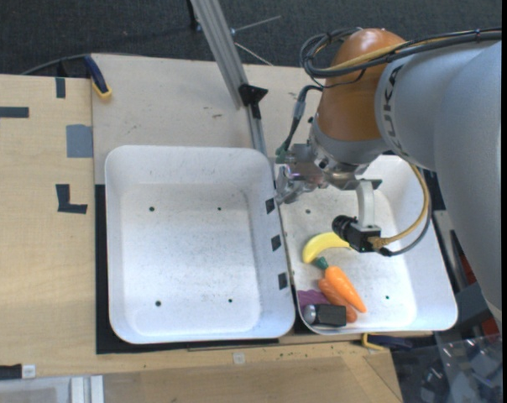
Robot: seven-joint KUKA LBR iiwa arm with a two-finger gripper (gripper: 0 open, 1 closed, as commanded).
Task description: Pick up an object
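A: Over the right bin's [430,309] far-left corner, the gripper [289,183] is seen; the jaw state cannot be told. Nothing is visibly held.

B: Where are the objects?

A: At the near edge: banana [323,245], carrot [342,288], dark block [330,315]. A descent there could strike the bin wall; the crowded trio could be nudged.

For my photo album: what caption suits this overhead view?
Robot arm reaching over the right bin, which holds a toy banana and carrot.

Even, bright overhead light, soft faint shadows, mild glare on the white bins [186,162], slightly grainy focus.
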